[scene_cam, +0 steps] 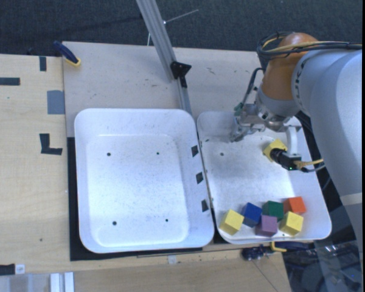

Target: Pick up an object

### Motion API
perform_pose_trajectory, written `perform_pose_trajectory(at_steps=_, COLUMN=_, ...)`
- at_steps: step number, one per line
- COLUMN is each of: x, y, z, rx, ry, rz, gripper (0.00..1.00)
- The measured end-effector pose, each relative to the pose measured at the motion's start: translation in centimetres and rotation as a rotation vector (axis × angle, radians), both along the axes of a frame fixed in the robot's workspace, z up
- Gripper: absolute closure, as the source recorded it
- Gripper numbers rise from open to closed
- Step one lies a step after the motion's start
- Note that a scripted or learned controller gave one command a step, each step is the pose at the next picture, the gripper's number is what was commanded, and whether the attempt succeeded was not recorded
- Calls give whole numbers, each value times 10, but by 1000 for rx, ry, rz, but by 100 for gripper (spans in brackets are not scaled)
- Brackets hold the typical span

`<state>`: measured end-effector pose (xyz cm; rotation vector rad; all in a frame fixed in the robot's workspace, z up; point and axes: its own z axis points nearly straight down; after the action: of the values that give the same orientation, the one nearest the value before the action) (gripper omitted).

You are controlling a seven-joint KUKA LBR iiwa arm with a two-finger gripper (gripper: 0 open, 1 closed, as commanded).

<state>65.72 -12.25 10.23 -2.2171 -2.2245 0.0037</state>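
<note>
1. Blocks point(266, 217), six in mixed colours, cluster at the right bin's point(231, 175) near edge.
2. End effector point(240, 131) hovers low at that bin's far end, well apart from them; its grip state is unclear.

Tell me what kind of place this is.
Most likely a robotics lab bench set up for pick-and-place trials. A grey arm reaches over two shallow white bins, small coloured cubes sit clustered in the right bin's near corner, and tape marks dot the wooden benchtop.

Grey arm point(331, 96), orange band point(280, 72), black cables
</note>
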Motion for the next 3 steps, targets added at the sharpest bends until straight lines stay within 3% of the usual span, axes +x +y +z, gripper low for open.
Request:
perform_pose_trajectory(at_steps=1, x=-3, y=2, z=63, rx=0, ry=-7, rz=-2, gripper=100)
perform_pose_trajectory(at_steps=2, x=-5, y=3, z=122, rx=0, ry=-2, rz=-2, gripper=100)
perform_pose_trajectory(at_steps=3, x=-5, y=4, z=146, rx=1, ry=-4, rz=-2, gripper=100)
